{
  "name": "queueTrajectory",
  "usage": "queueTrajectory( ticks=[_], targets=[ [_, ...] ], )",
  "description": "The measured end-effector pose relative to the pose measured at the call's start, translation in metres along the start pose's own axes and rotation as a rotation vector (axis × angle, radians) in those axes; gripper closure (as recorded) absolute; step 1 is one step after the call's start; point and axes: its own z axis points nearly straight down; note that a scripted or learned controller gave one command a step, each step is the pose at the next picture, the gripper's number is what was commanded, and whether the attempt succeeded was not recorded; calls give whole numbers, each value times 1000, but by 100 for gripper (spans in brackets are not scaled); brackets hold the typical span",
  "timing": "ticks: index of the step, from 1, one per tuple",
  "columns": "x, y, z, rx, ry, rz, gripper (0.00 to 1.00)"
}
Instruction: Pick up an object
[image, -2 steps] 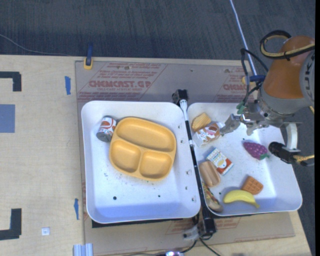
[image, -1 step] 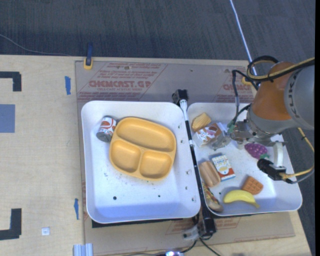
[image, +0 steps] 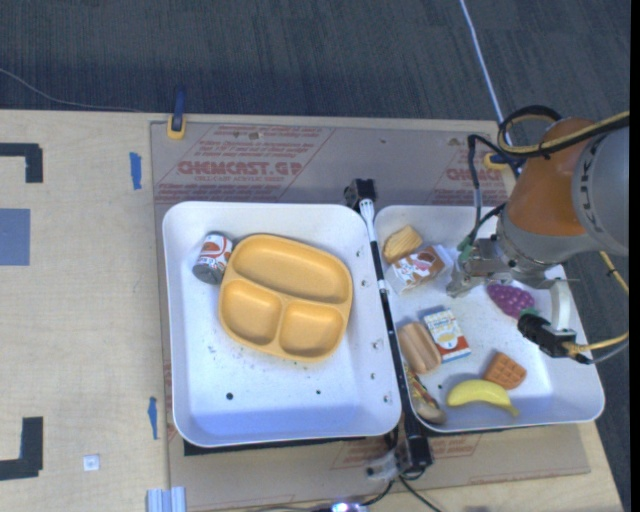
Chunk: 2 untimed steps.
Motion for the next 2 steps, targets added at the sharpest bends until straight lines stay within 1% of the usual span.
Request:
queueTrajectory(
  ticks=[1, 2],
  targets=[
    [0, 0, 0, 0, 0, 0, 0],
    [14, -47, 16, -13, -4, -1, 0]
  ],
)
